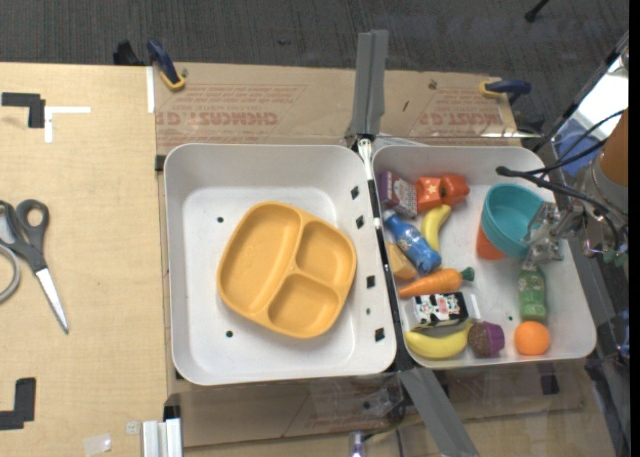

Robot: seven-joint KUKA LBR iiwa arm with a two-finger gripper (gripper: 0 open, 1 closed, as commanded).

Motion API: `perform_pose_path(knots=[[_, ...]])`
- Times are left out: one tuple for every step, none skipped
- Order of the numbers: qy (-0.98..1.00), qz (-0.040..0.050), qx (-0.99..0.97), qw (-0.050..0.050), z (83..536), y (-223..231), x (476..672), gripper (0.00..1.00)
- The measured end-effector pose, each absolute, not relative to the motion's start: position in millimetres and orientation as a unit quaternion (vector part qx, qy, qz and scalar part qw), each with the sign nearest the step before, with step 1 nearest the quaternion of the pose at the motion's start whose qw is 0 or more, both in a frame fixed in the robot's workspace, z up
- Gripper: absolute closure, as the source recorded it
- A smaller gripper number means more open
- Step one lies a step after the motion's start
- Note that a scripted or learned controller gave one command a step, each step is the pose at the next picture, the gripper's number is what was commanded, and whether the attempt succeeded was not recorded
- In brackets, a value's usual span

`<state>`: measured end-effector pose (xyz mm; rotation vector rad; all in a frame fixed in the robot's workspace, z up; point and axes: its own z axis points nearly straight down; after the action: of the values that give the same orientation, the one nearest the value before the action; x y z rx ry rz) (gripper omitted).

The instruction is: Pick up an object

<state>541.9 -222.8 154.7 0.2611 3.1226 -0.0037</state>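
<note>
Table [80, 145], left to right, places taken from the right bin [572, 345].

- Scissors [35, 255]: on bare table, well left of both bins.
- Left bin [190, 345]: touching the right bin's left wall; holds a yellow divided plate [287, 268].
- Right bin, left part: blue bottle [411, 242], small banana [433, 226], carrot [432, 282], large banana [436, 343], purple fruit [487, 337].
- Right bin, right part: teal cup [510, 217], green bottle [532, 293], orange [532, 338].
- Jaws [546, 245]: over the right bin's right part, just beside the teal cup, directly above the green bottle. Whether open or closed cannot be told.
</note>
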Motion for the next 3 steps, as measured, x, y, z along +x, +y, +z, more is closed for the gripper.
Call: perform_pose_path(knots=[[0.943, 0.0054, 0.332, 0.026, 132.9, -216.0, 542.2, 1.0], [0.913, -0.0003, 0.408, 0.0, 158.8, -138.1, 510.4, 1.0], [0.913, -0.0004, 0.408, 0.0, 158.7, -138.1, 510.3, 0.0]])
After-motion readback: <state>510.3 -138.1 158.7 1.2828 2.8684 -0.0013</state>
